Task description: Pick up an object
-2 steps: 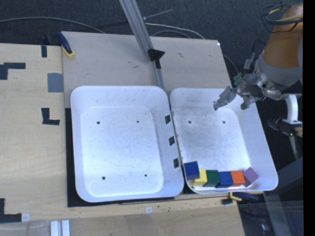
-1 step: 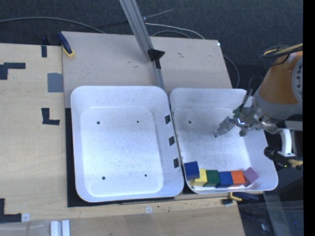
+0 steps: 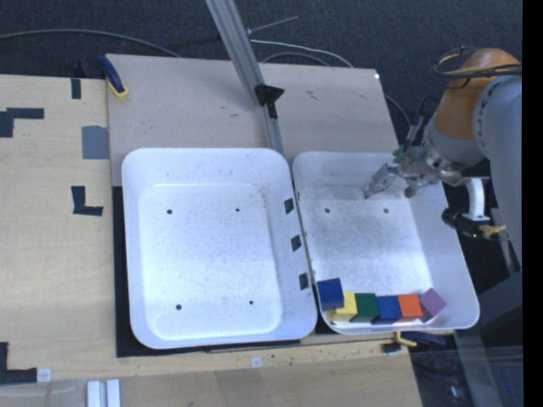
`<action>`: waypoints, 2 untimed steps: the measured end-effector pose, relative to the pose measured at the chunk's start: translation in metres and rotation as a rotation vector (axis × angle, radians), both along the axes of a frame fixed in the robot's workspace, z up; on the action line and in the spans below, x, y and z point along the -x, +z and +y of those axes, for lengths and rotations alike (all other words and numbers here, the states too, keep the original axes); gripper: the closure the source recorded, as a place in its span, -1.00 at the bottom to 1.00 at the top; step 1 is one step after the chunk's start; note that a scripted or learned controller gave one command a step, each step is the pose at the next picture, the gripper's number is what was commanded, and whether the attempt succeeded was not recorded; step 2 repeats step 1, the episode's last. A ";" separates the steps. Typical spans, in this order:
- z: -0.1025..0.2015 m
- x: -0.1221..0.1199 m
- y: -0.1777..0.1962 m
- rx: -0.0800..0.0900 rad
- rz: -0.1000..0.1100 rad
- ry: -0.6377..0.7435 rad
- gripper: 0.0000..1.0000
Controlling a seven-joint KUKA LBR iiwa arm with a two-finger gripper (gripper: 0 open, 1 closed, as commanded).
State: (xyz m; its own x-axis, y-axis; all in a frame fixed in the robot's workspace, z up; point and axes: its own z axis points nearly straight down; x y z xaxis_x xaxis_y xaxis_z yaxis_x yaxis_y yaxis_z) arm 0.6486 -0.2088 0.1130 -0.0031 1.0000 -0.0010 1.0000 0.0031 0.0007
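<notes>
Claw [image 3: 392,185] sits over the 1 o'clock corner of the right bin [image 3: 356,236], low, near the bin's far rim. Two thin fingers splay out toward 8 and 5 o'clock with a gap between them: it reads as open, with nothing between the tips. Orange band and grey arm [image 3: 496,134] come in from 3 o'clock.

Step in hand, as I judge it: approach. No object is taken yet; the claw is well apart from anything to pick.

Objects: a row of blocks along the right bin's 6 o'clock wall. From the left: blue block [image 3: 330,292], sitting a little up-bin of the rest; yellow block [image 3: 345,307]; green block [image 3: 366,305]; a second blue [image 3: 388,307]; orange block [image 3: 409,305]; purple block [image 3: 432,300] at the 5 o'clock corner. They touch or nearly touch one another and lie against the wall.

Next move calls for travel toward 6 o'clock across the bin floor, then a descent on one block. The row is tight, so fingers have little room to straddle a middle block; the lone blue or the purple end piece looks easier. Wall contact is a risk.

Left bin [image 3: 208,244] lies beside it at 9 o'clock. A metal rail [image 3: 240,45] crosses the surface [image 3: 339,108] from 12 o'clock.

Hard to make out: fingertip shape is blurred; claw height above the floor is unclear; the blocks' lower faces are hidden by the rim.
</notes>
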 end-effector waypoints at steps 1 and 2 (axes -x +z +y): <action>0.029 -0.006 0.128 0.000 -0.007 0.001 -1.00; 0.029 -0.006 0.128 0.000 -0.007 0.001 -1.00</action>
